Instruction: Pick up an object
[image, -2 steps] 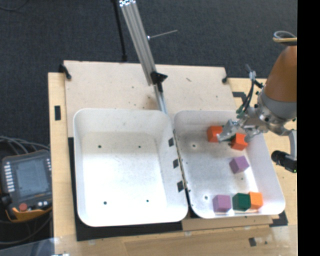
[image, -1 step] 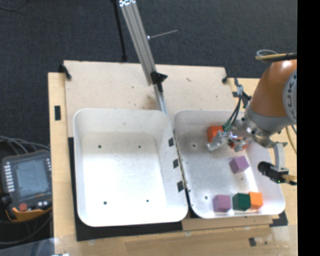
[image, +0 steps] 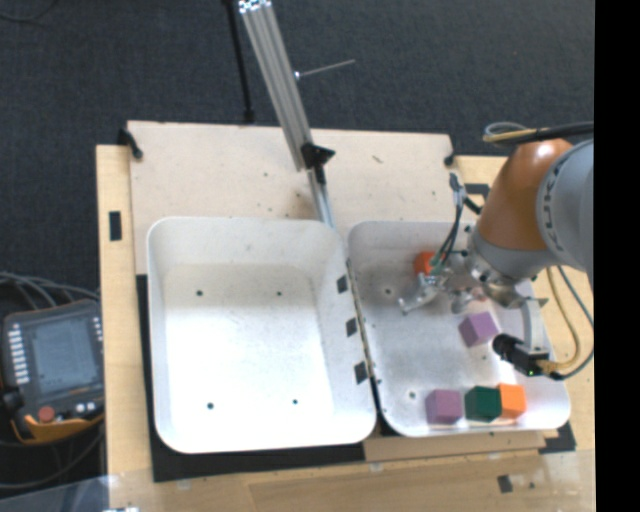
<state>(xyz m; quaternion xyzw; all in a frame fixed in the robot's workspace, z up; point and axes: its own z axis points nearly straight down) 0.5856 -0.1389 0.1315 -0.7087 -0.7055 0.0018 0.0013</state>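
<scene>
Over the right bin, the grey arm with its orange band reaches in from the right, and its gripper hangs low above the upper half of the bin floor. Metal parts of the gripper stick out toward the left, and a small orange-red object sits right at its upper edge, touching or just beside it; whether that piece is caught between the jaws or merely lies next to them I cannot tell, and the jaws themselves are too small and cluttered to read as released or clenched. Just below and to the right of the gripper, a light purple block lies tilted on the bin floor, partly under the arm's wrist. Along the near wall of the same bin three blocks stand in a row: a purple block at the left, a dark green block just beside it, and an orange block touching the green one at the right. The left bin lies alongside, its rim meeting the right bin's rim down the middle. Both bins rest on a pale wooden table. A slanted aluminium bar runs from the top of the view down to the bins' shared edge. Off the table at the far left sits a grey handheld control pendant with a screen.
</scene>
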